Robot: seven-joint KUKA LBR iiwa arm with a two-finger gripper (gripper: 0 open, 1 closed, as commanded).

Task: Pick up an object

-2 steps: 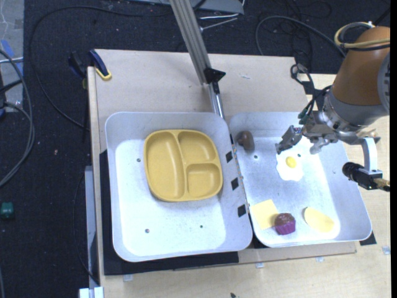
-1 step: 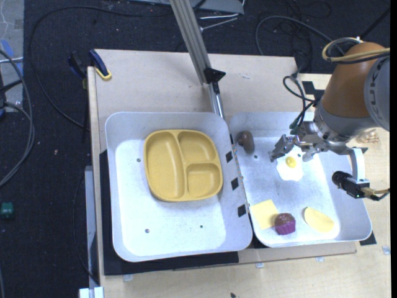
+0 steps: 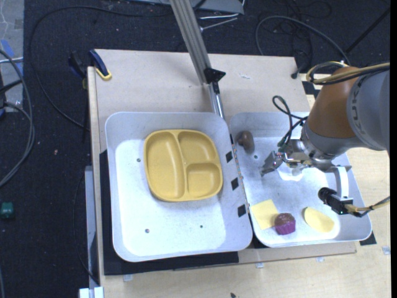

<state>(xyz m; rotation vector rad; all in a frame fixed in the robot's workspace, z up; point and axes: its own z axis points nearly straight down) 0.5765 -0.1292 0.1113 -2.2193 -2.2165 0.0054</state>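
Tool (image 3: 271, 165) over right bin (image 3: 356, 231), brown object (image 3: 246, 140) near

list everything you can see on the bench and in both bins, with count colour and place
bins: 2, white, side by side on the bench
divided tray: 1, yellow, three compartments, in the left bin
brown object: 1, brownish, rounded, top left of the right bin
yellow block: 1, pale yellow, flat and square, lower left of the right bin
purple object: 1, purple, rounded, just right of the yellow block
yellow oval object: 1, pale yellow, lower right of the right bin
clamp: 1, blue and yellow, top left corner of the bench
metal pole: 1, grey, slanting over the bench's far edge
arm: 1, grey with orange band, reaching in from the right
gripper: 1, dark, low over the middle of the right bin
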